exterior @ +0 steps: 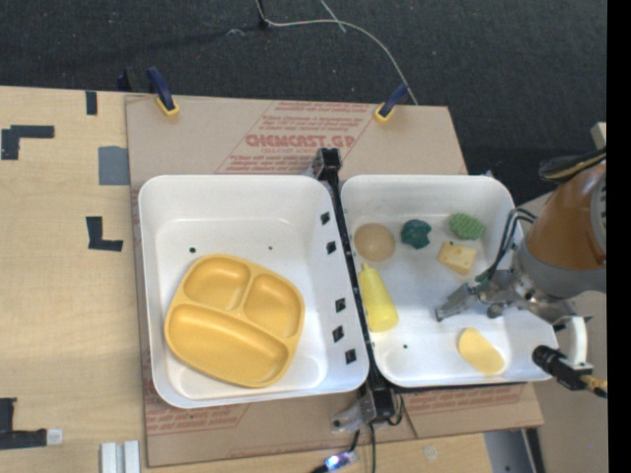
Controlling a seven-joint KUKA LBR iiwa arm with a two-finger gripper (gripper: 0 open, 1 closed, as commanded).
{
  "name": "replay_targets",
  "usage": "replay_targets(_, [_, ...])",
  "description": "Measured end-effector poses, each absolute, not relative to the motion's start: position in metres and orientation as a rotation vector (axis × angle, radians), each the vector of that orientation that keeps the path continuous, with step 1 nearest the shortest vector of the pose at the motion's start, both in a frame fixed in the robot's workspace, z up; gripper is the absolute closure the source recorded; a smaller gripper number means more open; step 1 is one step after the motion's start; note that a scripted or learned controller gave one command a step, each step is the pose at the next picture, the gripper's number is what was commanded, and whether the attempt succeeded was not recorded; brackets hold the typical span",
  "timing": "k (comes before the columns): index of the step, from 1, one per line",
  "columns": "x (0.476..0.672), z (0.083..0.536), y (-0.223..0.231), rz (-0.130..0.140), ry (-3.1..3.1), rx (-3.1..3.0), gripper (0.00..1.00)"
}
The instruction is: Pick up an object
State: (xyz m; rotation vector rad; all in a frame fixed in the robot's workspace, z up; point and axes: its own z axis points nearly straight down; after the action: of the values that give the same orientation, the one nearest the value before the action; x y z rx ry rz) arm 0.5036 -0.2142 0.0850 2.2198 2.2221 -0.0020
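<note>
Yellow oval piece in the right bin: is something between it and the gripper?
Nothing visible. The gripper is over bare bin floor, and the oval piece lies just below-right of it in the view, with open white floor between.

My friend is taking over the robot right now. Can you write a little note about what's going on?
Gripper: low inside the right bin, nothing seen between its fingers.
Right bin things: tan ball, dark green piece, light green piece, cheese wedge, yellow bottle, pale yellow piece.
Left bin: yellow divided tray.
Done: nothing lifted.
Left: grasp one thing and raise it.
</note>
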Motion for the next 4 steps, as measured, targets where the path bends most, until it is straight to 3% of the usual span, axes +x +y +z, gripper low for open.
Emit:
replay_targets(1, [0.504, 0.098, -0.215, -0.001, 2.221, 2.219, 1.0])
replay_targets(2, [0.514, 0.156, -0.217, 0.002, 2.22, 2.217, 1.0])
replay_targets(4, [0.506, 0.253, -0.217, 0.002, 2.22, 2.217, 1.0])
